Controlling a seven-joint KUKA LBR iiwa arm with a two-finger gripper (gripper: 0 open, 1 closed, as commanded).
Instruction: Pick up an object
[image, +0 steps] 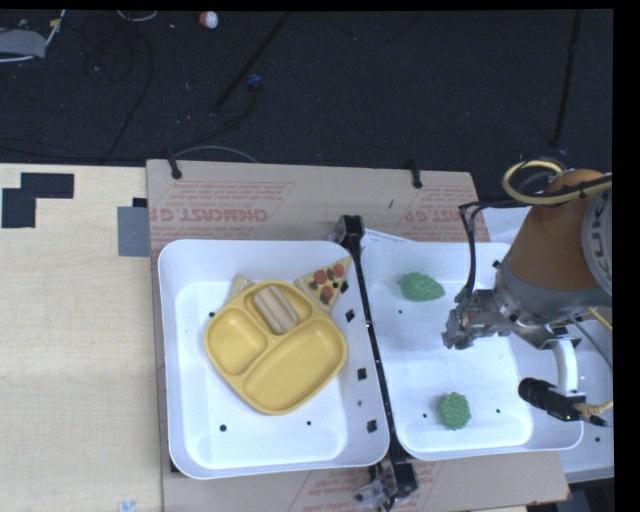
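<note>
Gripper (462, 328): hung over the right bin's middle, between the two green items and apart from both; whether it was open or closed could not be told, and nothing showed in its grasp.
Right bin (500, 440): held a green leafy piece (421, 287) near the far side and a green knobbly piece (454, 410) near the front.
Left bin (190, 400): held a yellow divided plate (290, 360) with a tan bread-like item (273, 306) in one compartment; a pizza slice (328, 281) lay touching the plate's far edge.
</note>
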